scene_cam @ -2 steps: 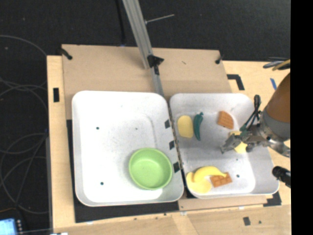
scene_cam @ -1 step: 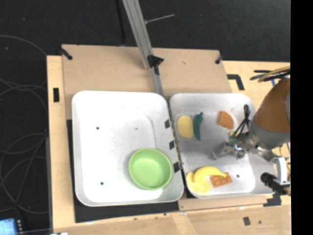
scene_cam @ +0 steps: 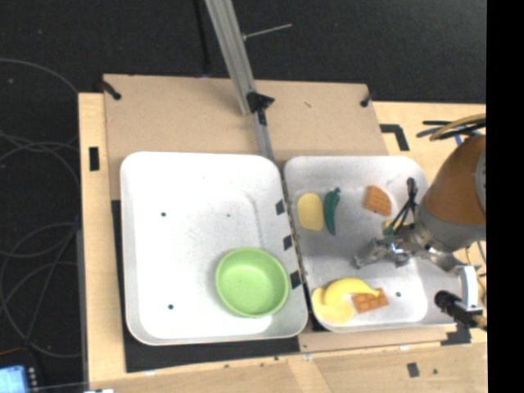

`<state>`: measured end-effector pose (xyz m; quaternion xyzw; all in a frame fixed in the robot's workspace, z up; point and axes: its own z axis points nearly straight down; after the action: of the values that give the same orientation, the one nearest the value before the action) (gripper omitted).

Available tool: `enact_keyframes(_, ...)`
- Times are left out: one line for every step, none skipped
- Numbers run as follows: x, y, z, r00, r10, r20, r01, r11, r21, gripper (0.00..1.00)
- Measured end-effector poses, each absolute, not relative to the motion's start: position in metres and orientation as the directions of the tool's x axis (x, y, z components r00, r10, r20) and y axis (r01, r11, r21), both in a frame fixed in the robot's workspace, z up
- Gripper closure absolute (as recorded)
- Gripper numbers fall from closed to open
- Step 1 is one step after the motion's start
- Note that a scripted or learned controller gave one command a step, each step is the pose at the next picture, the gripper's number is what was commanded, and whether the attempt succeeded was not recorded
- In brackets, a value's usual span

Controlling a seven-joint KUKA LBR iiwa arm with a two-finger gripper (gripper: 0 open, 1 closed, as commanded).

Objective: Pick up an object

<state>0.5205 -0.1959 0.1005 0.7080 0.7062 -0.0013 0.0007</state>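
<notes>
Over the right bin [scene_cam: 405, 172], the gripper [scene_cam: 370, 256] is lowered near the floor, reaching in from the right; whether its claw is spread or pressed together cannot be told. Around it are seen a yellow piece [scene_cam: 309, 211], a green piece [scene_cam: 332, 210], two orange waffle-like pieces [scene_cam: 377, 200] [scene_cam: 369, 301] and a yellow banana-like shape [scene_cam: 338, 295]. A green bowl [scene_cam: 252, 282] is seen in the left bin [scene_cam: 164, 219].

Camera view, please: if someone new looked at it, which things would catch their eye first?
Probably the bright green bowl, sitting alone near the front right corner of the left bin. Next, the arm with its orange band, reaching from the right over the right bin, its gripper low near the bin's middle. Around it lie small bright pieces: a yellow one beside a green one, and an orange one behind.
</notes>
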Motion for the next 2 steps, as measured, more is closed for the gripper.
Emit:
enact_keyframes(0.522, -0.196, 0.112, 0.007, 1.0, -0.001, 1.0, -0.007, 0.004, 1.0)
enact_keyframes(0.519, -0.2, 0.156, 0.006, 1.0, -0.002, 1.0, -0.006, 0.006, 1.0)
